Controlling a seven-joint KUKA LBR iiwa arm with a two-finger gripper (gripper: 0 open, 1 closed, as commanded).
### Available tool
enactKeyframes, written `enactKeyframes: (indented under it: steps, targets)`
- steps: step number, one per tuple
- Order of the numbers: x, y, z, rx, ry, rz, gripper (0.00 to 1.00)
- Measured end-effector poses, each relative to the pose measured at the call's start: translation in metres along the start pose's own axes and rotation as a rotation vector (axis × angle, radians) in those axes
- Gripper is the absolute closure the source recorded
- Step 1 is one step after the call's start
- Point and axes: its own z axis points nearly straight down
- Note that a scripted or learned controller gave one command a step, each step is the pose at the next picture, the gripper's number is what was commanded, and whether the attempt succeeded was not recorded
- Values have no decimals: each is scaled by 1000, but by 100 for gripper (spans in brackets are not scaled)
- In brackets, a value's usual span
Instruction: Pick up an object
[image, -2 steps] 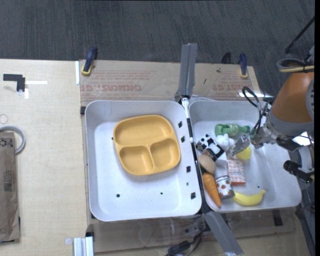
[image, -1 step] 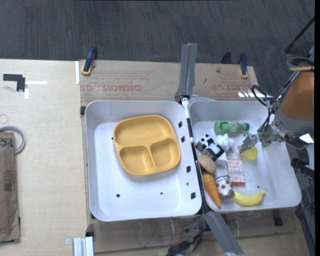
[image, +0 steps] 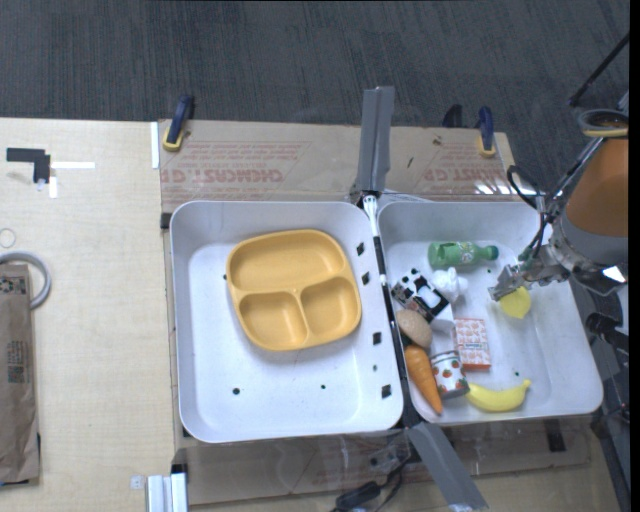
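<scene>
Nearest the camera: banana (image: 498, 396) at front of right bin (image: 585, 385), carrot (image: 423, 378) just beside. Gripper (image: 508, 288) low over yellow lemon-like piece (image: 516, 303), touching or nearly; can't tell fingers' state. To do well: centre over piece, close squarely, lift straight, avoid bin wall. Count: 2 bins, 1 yellow tray (image: 293, 288) in left bin (image: 195, 340), 1 green bottle (image: 462, 254), 1 banana, 1 carrot, 1 red box (image: 471, 342).

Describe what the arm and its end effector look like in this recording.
The arm enters from the view's right, with a rounded orange section above a grey wrist. Dark cables loop alongside it. The end effector is a small metallic grey assembly, with detail too fine to make out here.
</scene>
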Motion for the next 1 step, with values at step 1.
enactKeyframes:
  steps: [1]
  targets:
    - [-1, 34, -93, 2, 0, 132, 100]
